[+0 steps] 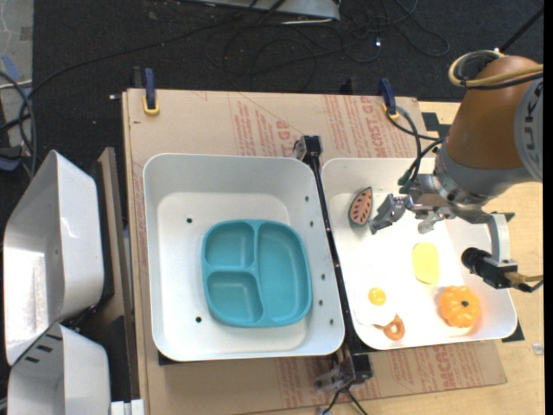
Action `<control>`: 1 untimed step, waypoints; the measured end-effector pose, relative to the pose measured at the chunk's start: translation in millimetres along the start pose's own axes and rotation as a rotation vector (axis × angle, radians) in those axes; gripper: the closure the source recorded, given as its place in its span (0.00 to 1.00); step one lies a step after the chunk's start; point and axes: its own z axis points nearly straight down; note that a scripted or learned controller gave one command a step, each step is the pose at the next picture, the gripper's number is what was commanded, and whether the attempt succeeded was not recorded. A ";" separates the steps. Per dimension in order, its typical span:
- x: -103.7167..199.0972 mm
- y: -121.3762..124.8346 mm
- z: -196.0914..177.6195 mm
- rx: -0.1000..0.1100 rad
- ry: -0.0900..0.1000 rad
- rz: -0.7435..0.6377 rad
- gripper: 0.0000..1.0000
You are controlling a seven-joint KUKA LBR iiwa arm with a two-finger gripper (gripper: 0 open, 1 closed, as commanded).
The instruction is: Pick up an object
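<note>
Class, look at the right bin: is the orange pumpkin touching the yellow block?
Apart. The camera view shows bare white bin floor between the pumpkin and the yellow block.

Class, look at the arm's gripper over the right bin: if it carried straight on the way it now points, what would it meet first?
Probably the watermelon slice. The gripper points toward the picture's left, and the slice lies just ahead of it near the right bin's left wall. Its height above the bin floor is unclear, so it might pass over.
</note>
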 end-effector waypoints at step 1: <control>0.1 2.2 -5.7 -0.011 -0.002 -0.002 0.00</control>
